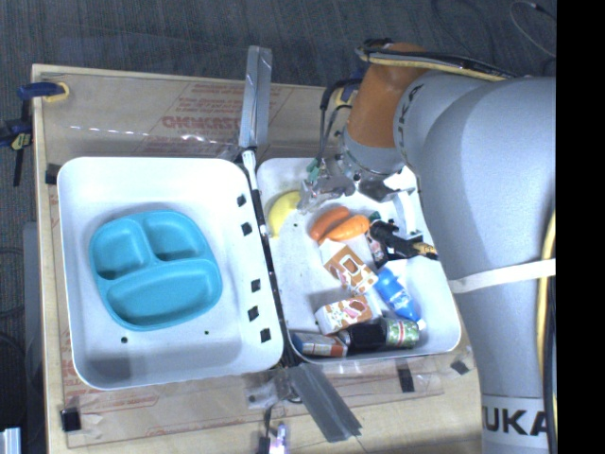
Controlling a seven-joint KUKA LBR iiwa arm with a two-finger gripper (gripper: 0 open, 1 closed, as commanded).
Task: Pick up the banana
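My arm (492, 187), big grey smooth casing w/ orange band, comes in from frame right, wrist bent down over right bin (284, 282). Blue 3-section tray (156, 268), matte plastic, in left bin (142, 357). Banana (281, 209): yellow, rounded, upper left of right bin; long axis unclear. My pincer (319, 185) just beside it; can't tell its state.

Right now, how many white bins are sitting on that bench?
2. The left bin holds a blue divided tray. The right bin is packed with groceries, including the banana, and the arm covers part of it.
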